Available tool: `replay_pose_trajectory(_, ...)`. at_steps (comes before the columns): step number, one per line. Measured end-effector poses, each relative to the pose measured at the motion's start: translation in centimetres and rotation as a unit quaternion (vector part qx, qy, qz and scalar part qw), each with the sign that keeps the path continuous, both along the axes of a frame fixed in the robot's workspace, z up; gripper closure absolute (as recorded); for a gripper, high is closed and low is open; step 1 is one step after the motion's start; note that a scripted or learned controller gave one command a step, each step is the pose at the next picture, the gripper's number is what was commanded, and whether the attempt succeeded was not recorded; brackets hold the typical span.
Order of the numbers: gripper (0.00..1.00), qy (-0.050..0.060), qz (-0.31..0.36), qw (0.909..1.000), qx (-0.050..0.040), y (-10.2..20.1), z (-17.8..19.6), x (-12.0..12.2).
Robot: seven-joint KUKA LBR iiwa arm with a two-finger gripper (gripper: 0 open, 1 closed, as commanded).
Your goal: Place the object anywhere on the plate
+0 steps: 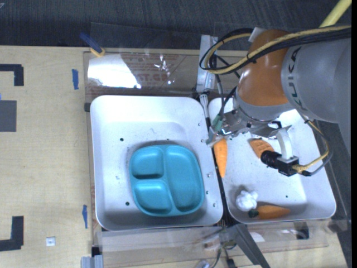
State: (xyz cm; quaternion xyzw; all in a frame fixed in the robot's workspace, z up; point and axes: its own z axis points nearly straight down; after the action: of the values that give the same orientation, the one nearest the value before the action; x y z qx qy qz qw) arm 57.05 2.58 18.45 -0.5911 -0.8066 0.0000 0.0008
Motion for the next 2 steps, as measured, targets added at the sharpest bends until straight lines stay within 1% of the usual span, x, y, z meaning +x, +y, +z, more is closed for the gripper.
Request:
replay_pose_trajectory(1, 1.00, 0.002, 0.068, 0.9977, 0.0002, 6.97, -6.46, -5.62)
replay_pose_trajectory(2, 0.00, -0.002, 0.070, 0.9975, 0.0026, 7.22, -6.01, -5.39)
